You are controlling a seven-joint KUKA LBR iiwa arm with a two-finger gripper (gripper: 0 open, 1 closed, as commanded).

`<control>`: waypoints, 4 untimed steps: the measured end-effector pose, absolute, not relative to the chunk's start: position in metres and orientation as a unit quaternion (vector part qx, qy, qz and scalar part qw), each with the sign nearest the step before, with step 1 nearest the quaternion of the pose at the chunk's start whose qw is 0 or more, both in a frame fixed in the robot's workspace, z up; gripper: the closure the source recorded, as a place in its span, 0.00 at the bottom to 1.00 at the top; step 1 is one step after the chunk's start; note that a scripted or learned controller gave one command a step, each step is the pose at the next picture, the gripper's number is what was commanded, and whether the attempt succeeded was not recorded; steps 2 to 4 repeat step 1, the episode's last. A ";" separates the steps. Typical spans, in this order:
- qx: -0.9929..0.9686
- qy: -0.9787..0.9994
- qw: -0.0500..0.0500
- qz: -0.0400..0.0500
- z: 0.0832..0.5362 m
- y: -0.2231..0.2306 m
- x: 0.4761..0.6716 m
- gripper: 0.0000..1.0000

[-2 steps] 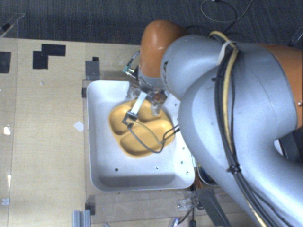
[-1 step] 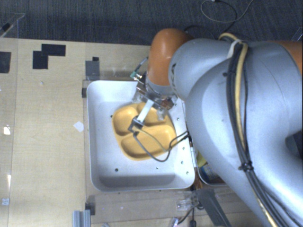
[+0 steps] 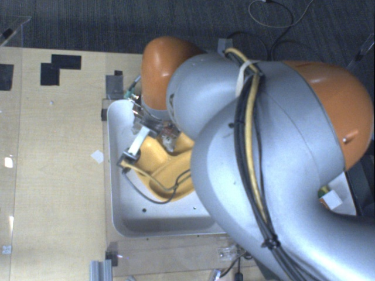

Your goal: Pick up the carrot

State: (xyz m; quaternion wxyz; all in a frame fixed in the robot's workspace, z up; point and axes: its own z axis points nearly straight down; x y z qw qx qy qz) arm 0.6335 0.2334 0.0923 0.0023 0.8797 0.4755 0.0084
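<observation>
In the bin [image 3: 130,218], the arm [image 3: 275,157] overhangs a yellow object [image 3: 154,158].

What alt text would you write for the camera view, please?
A large grey robot arm reaches from the right into a white bin, its gripper low over a yellow object. The bin sits on a pale bench.

no text can be read

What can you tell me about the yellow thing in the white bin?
The yellow thing looks like smooth, glossy plastic, rounded and curved. It lies on the floor of the white bin, its right part hidden by the arm. The gripper hangs just over its upper end; whether they touch is unclear.
</observation>
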 end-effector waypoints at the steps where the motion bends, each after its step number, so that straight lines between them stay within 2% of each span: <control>1: 0.890 0.457 -0.010 -0.004 0.090 0.188 0.666 0.00; 4: 0.890 0.457 -0.010 -0.004 0.090 0.188 0.666 0.00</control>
